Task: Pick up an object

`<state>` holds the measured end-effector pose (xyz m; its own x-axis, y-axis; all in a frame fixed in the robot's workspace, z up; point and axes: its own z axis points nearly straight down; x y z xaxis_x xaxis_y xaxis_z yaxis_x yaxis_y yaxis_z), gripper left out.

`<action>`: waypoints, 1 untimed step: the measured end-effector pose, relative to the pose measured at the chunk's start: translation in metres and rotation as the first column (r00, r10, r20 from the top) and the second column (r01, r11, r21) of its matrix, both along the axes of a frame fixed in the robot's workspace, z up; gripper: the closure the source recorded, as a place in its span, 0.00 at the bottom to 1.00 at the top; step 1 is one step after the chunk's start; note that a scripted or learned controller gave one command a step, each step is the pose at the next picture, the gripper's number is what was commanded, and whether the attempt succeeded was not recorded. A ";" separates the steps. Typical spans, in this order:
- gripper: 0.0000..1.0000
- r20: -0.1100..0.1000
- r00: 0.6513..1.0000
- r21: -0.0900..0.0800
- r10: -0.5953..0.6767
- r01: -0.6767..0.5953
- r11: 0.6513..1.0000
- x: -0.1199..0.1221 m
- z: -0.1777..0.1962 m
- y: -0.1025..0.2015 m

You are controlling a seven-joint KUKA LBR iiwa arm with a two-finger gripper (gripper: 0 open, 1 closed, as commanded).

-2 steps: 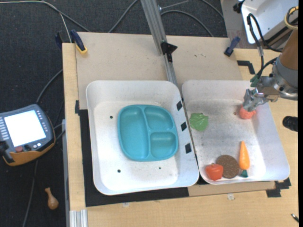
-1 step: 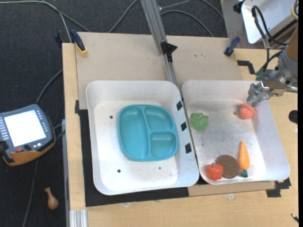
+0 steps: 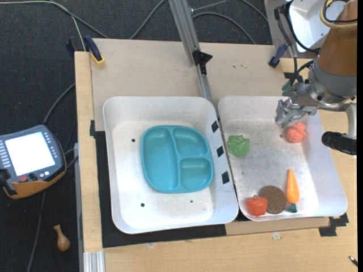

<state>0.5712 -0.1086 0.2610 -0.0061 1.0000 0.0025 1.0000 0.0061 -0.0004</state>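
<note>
In the camera view, the gripper (image 3: 288, 118) is hanging low over the far part of the right bin (image 3: 334, 192), with the arm reaching in from the right. Whether it is clenched or released cannot be told from this angle. The nearest thing to it is the pink object (image 3: 295, 133), which is sitting on the bin floor just beside the tool, toward the viewer and slightly to the right; the two look to be touching or nearly so, and nothing is being held. The pink object is roundish, with no clear long axis, so approach angle probably matters little.

The green object (image 3: 238, 145) is lying well to the left, near the bins' shared wall. The carrot (image 3: 292, 187), the brown disc (image 3: 274, 199) and the red object (image 3: 256, 205) are crowding the near edge. The bin floor around the pink object is lying open, giving room to descend. The left bin (image 3: 122, 118) is holding a blue divided plate (image 3: 177, 157).
</note>
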 end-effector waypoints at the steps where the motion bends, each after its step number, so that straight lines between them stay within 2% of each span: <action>1: 1.00 -0.002 1.000 0.001 0.001 -0.001 1.000 -0.004 -0.017 0.053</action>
